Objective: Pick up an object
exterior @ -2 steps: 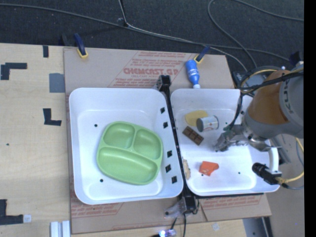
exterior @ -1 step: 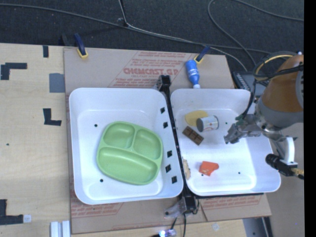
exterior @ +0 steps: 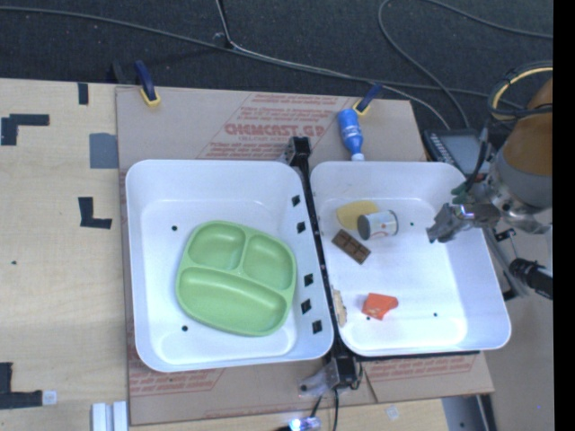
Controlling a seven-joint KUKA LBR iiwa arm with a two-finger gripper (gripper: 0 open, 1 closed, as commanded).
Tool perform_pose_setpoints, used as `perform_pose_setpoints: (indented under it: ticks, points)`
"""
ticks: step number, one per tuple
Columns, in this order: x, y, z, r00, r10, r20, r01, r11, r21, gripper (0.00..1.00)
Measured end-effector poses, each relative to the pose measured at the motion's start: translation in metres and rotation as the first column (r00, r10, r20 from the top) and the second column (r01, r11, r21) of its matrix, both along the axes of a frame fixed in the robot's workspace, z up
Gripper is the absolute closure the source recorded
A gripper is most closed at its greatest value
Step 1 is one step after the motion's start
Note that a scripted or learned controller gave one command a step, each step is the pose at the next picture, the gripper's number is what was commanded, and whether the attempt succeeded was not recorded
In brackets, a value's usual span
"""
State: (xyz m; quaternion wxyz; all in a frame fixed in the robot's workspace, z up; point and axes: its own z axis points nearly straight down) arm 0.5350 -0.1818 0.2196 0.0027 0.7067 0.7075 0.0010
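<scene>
- dark carpet-ish floor (exterior: pixel 296 16) up behind the pincer (exterior: pixel 446 225), black cables (exterior: pixel 269 57) trailing over it
- light wood bench (exterior: pixel 54 268) way off to its left, with cardboard sheet (exterior: pixel 260 124)

Four small objects in the right white bin (exterior: pixel 476 330)

A yellow flat piece (exterior: pixel 352 213) touches a small white-labelled can lying on its side (exterior: pixel 378 224); a brown chocolate-like bar (exterior: pixel 351 247) lies just below them, and an orange-red wedge-shaped block (exterior: pixel 380 305) lies well apart, nearer the front.
</scene>
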Motion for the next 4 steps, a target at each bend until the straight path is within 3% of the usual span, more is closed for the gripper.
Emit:
perform_pose_setpoints:
  ticks: [1, 4]
  points:
    - [0.000, 0.000, 0.005, 1.000, 0.000, -0.005, 0.000, 1.000, 0.002, 1.00]
    - [0.012, 0.153, -0.007, 1.000, 0.005, -0.008, -0.005, 1.000, 0.004, 1.00]
